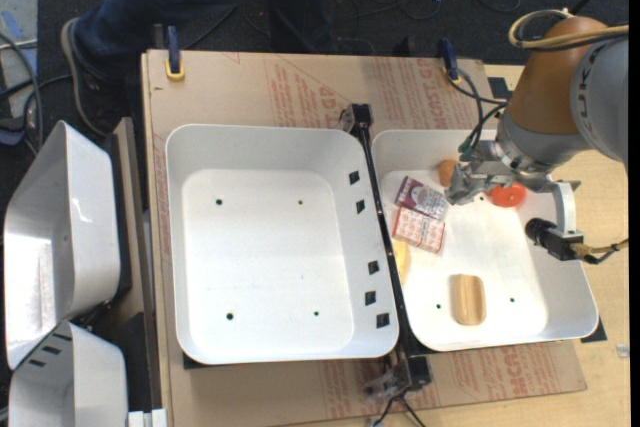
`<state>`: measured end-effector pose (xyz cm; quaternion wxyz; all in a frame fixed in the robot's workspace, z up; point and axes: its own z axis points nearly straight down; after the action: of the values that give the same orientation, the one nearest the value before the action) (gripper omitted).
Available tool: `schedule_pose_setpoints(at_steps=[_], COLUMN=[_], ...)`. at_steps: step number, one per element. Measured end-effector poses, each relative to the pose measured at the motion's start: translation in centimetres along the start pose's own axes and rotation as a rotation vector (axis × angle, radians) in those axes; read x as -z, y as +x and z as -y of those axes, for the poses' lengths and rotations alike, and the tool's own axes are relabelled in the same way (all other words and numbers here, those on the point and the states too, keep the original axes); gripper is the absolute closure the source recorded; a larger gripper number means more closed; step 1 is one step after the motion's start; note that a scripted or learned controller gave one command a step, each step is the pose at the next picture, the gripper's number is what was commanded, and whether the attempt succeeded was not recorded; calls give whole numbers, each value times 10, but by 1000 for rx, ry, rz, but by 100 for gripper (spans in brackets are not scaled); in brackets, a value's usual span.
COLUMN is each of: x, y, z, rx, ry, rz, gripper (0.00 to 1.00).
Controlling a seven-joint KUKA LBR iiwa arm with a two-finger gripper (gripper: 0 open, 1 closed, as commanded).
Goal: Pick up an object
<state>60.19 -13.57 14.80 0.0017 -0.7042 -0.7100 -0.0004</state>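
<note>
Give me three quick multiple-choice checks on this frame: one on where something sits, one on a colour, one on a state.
1. Where does the tan wooden block lie?
A. In the left bin
B. Near the front of the right bin
C. On the cardboard outside both bins

2. What colour is the small round object just beside the gripper?
A. Red
B. Blue
C. Green

3. What is the state of the patterned packet?
A. Lifted above the bin
B. Hanging over the bin wall
C. Lying flat on the bin floor

Answers:
1. B: the tan wooden block rests on the right bin floor near its front edge.
2. A: the small round object by the gripper is plainly red.
3. C: the patterned packet lies flat, left of the gripper.
</note>
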Motion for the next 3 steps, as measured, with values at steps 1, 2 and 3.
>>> schedule_pose_setpoints(at_steps=[1,2,3], x=[1,-56,-41], y=[-5,16,15], z=[0,48,44], rx=[-7,-12,-10], ry=[-2,-7,-13], rz=[3,2,4], gripper=[0,0,100])
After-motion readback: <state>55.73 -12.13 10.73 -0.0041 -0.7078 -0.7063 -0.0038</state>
